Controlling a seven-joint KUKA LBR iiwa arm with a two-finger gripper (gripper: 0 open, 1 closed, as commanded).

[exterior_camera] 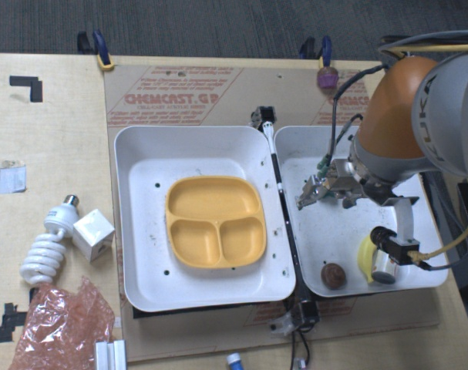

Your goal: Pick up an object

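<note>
The two-finger gripper [309,196] at the end of the grey arm with an orange band [419,122] hangs over the far-left part of the right shallow white bin [295,149], close to the divider between the bins. Whether it is spread or closed cannot be told from this angle, and nothing can be seen held in it.

In the same bin, near its front edge, lies a small dark brown rounded object [333,275]. Just to its right, towards the front-right corner, sits a yellow curved object [365,257] touching a small silver cylinder [384,270], partly covered by black fittings and a cable on the arm.

The left shallow white bin [133,206] holds a yellow plastic divided plate [216,222] with three compartments, lying flat near its middle.

On the wooden bench [48,129] left of the bins lie a white spiral light bulb [47,249], a small white cube [93,233] touching it, and a crumpled pink plastic wrap [60,326] at the front-left corner. A purple clamp [327,76] grips the far edge of the board under the bins.
</note>
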